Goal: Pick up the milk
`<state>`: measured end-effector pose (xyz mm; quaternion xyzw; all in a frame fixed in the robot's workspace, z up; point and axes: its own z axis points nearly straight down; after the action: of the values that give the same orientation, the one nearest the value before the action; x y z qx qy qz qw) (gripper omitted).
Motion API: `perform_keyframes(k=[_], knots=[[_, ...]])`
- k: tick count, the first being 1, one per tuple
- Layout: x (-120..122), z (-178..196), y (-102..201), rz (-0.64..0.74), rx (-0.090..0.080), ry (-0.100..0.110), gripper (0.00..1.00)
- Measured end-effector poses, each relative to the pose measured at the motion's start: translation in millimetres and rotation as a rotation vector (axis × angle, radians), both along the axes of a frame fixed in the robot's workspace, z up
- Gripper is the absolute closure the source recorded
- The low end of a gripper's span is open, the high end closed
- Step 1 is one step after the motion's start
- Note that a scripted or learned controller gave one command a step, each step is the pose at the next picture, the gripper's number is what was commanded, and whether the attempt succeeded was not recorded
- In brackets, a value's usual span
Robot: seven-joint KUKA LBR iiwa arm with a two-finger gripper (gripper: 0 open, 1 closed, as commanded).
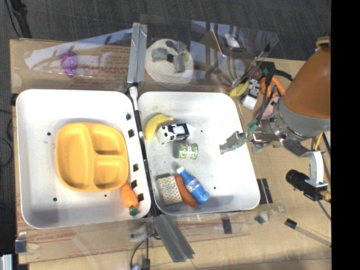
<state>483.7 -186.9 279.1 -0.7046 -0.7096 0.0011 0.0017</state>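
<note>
while the gripper (232,143) hangs over the right bin's (225,190) right part, the milk (172,133) lies untouched near that bin's upper left.

its 2 fingers stand slightly apart with nothing between them, well apart from the black-and-white milk carton, which touches a banana (155,123) on its left. just below the carton lies a green can (188,151); nearer the front rim sit a blue bottle (194,187), an orange-red sausage (184,190) and a speckled sponge (167,189). the left bin (39,207) holds a yellow divided tray (93,156) and a carrot (129,199) at its front right corner.
</note>
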Motion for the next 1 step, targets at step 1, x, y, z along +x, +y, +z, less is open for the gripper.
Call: perform_keyframes(k=[1], knots=[[66.4,-131.1,39.1,0.132,0.001,0.004,0.0]])
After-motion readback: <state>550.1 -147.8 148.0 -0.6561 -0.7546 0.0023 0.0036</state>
